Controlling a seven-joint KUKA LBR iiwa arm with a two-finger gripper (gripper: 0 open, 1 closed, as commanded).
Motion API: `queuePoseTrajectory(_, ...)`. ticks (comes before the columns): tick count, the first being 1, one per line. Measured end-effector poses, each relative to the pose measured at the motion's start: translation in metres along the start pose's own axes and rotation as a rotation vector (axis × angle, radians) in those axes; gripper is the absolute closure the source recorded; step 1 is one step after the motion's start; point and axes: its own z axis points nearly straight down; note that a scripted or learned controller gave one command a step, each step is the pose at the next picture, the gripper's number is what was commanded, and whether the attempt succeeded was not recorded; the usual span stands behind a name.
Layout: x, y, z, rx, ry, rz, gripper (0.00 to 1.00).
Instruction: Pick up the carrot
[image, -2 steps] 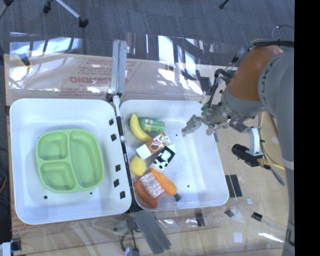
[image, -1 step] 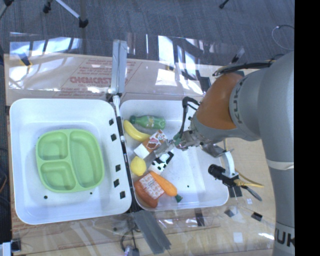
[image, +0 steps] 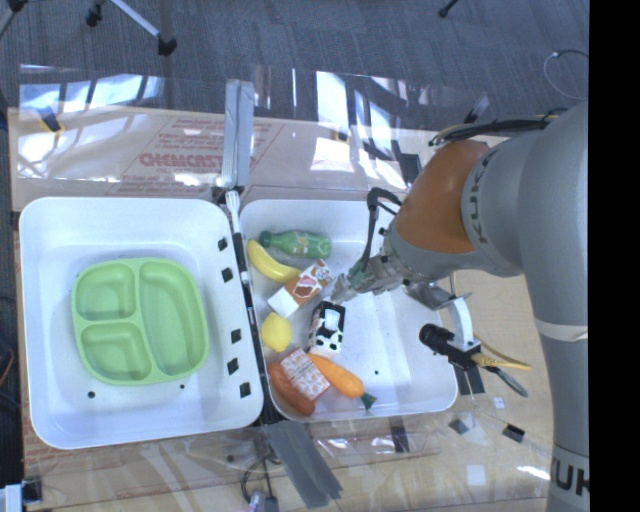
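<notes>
The carrot lies in the right bin near its front wall. It is orange, with a small green stem end pointing to the front right. A red and white packet rests against its left end. My gripper hangs over the middle of the same bin, well behind the carrot and not touching it. It sits just behind a black and white cow-patterned carton. The grey arm with its orange band comes in from the right.
The right bin also holds a green bottle, a banana, a small orange and white carton, a lemon and a reddish sausage. A green divided plate lies in the left bin.
</notes>
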Motion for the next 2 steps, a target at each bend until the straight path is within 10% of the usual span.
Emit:
queuePoseTrajectory(1,0.0,0.0,0.0,0.0,0.0,0.0,0.0)
queuePoseTrajectory(2,-0.049,-0.06,0.014,-0.007,-0.009,0.103,0.0)
